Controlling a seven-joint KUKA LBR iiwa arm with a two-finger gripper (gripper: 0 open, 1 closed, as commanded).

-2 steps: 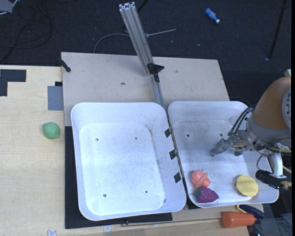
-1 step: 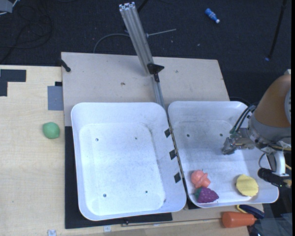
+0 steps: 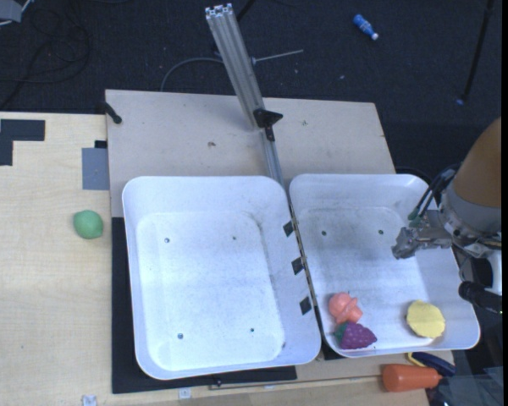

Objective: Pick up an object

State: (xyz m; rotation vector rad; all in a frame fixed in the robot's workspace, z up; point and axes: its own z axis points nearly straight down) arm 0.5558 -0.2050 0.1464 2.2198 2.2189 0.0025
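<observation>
Two shallow white bins sit side by side on the bench (image 3: 186, 134). The left bin (image 3: 205, 273) takes up the middle of the frame; the right bin (image 3: 368, 218) lies at centre right, its inner wall just beside the left bin's.

The arm (image 3: 483, 180) enters from the right edge of the frame, orange band uppermost, and the jaws (image 3: 406, 245) hang over the right side of the right bin, above bare white floor. Whether the jaws are spread or pressed together cannot be told from this slanted view, and nothing is seen between them.

The candidate objects lie along the lower edge of the right bin, well apart from the jaws. An orange-pink toy (image 3: 345, 306) sits at lower left of that bin, touching a purple grape-like toy (image 3: 356, 336) just below it. A yellow object (image 3: 426, 320) rests toward the bin's lower right corner.

Outside the bins, a green ball (image 3: 88, 224) sits on the pale wood at the left of the frame, and an orange object (image 3: 409, 377) lies below the right bin. A metal rail (image 3: 241, 66) slants up from between the bins toward the top of the frame.
</observation>
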